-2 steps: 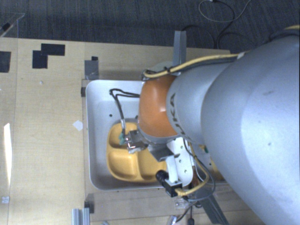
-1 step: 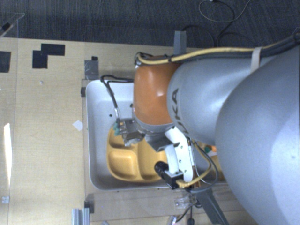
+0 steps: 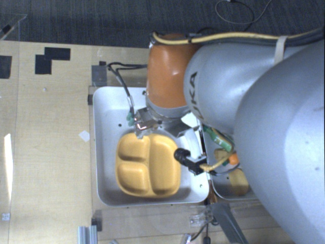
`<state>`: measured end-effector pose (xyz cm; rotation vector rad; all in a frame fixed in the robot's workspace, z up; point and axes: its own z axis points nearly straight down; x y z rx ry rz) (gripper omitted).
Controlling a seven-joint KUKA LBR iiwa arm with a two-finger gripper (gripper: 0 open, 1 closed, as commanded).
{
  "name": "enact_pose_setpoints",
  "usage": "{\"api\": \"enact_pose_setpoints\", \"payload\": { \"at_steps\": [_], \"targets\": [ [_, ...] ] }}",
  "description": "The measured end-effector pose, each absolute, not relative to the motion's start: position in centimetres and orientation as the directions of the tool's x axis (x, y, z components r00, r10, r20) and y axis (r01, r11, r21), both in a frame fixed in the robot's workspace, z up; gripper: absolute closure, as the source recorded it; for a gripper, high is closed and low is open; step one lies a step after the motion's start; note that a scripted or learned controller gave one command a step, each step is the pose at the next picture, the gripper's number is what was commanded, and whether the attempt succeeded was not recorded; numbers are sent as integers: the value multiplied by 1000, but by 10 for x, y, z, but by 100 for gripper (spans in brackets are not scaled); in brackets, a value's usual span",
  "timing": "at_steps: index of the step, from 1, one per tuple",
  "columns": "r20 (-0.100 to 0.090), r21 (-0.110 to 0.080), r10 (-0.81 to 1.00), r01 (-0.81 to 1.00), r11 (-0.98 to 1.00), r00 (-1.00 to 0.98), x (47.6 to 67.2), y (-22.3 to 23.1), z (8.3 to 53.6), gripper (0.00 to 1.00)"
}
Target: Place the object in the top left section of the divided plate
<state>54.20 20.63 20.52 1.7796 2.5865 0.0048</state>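
The object to be placed cannot be made out anywhere between the arm and the plate, so I cannot say where it sits or whether it is carried. Its target, the yellow divided plate (image 3: 148,165), lies in the left white bin (image 3: 104,136), and its top left section looks bare. The gripper (image 3: 144,125) hangs at the plate's upper edge, just above that section, but the orange band (image 3: 165,72) and wrist cover the business end, so whether it is spread or pinching anything cannot be told.

To do the step well, I judge the tool should come down squarely over the top left hollow, clear of the ridges between sections, and release low so nothing bounces across a divider.

Around it, black cables (image 3: 122,85) loop down past the wrist and a black fitting (image 3: 183,157) overhangs the plate's right side; either could snag or nudge the plate. The right white bin (image 3: 231,189) holds orange and green bits, mostly hidden under the arm
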Motion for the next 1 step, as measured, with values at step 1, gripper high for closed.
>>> {"api": "enact_pose_setpoints", "payload": {
  "at_steps": [1],
  "targets": [
    [-9,24,741,740,672,-672,507,221,121,100]
  ]
}}
